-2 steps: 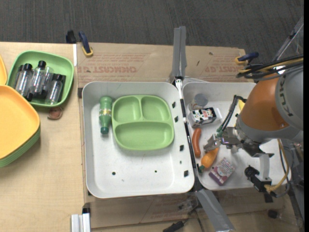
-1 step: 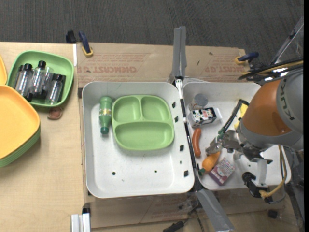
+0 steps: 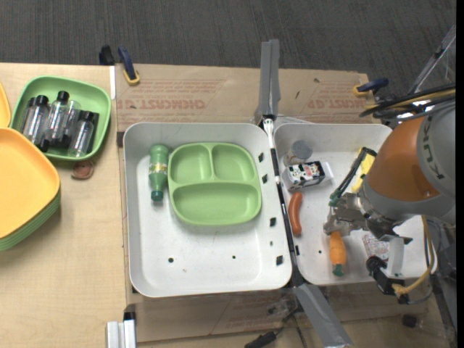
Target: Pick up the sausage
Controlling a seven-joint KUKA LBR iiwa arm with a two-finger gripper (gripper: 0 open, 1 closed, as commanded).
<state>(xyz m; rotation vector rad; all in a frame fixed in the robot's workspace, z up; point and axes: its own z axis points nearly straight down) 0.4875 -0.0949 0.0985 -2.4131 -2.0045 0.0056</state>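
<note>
Sausage [image 3: 295, 214]: I see it lying lengthwise in the right bin [image 3: 319, 270], against the left wall.
Carrot [image 3: 338, 253]: just right of it, apart.
Gripper [image 3: 341, 220]: hangs above the carrot's top; I cannot tell its opening.
Left bin [image 3: 138, 216]: green divided tray [image 3: 214, 183], green bottle [image 3: 158, 171].

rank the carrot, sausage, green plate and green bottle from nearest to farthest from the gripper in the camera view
Gripper is in the right bin.
1. Carrot: right bin, just below the gripper.
2. Sausage: right bin, by its left wall.
3. Green plate: left bin, middle.
4. Green bottle: left bin, far left of the plate.
</note>
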